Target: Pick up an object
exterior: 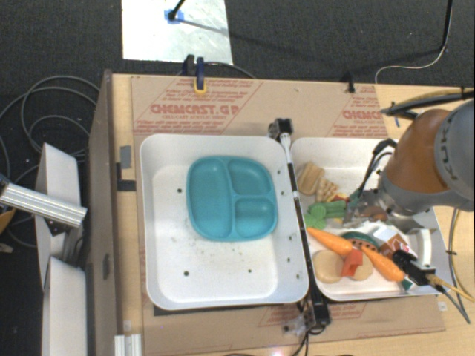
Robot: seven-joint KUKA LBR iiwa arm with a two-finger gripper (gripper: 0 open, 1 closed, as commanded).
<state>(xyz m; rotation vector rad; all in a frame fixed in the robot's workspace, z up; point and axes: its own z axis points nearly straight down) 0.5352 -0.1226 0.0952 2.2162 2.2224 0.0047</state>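
The right bin (338, 149) holds several toy foods. Two tan bread pieces (312, 177) lie at its left, with a green vegetable (322, 213) just below them. An orange carrot (333, 241) lies across the middle, and a second carrot (387, 262) sits lower right. A red piece (352, 262) rests on pale round slices (326, 265). My gripper (357, 211) is low in this bin, at the right end of the green vegetable and just above the carrots. The wrist hides its tip.
A teal divided plate (231, 199) lies in the left bin (167, 273). A black-tipped divider rod (291, 170) runs between the bins. The arm's orange band (417, 163) overhangs the right bin's far side. Cables lie on the floor at left.
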